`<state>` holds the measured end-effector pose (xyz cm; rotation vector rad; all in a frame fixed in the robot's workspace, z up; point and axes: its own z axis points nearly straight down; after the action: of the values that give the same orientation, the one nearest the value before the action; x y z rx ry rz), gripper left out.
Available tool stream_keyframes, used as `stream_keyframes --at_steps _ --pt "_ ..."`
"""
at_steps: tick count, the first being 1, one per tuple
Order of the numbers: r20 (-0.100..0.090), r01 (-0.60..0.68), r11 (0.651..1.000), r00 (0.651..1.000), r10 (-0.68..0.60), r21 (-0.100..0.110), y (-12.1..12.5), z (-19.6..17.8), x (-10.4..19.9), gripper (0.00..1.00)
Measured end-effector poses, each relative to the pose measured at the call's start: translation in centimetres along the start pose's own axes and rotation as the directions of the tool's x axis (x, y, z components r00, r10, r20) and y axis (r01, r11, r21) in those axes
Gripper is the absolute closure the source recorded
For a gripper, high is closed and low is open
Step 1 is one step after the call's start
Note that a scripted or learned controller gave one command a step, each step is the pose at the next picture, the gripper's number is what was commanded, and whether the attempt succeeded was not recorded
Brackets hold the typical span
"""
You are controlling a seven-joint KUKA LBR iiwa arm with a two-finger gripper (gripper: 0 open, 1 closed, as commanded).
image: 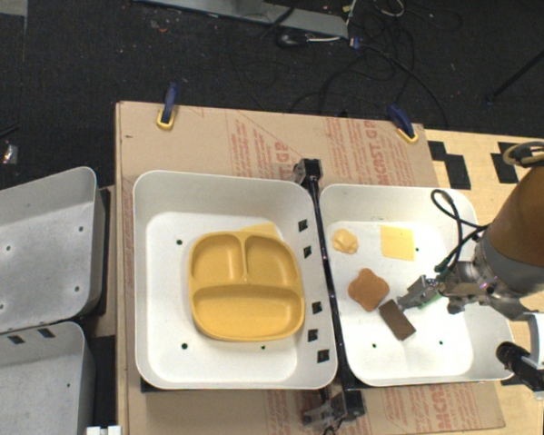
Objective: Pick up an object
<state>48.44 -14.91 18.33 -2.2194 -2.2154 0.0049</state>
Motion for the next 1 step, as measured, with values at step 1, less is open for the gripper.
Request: stream_keyframes --at_steps 1 --pt "0.000 0.000 1.000 1.000 0.000 -0.002 0.91 5.03 -0.18 0.00"
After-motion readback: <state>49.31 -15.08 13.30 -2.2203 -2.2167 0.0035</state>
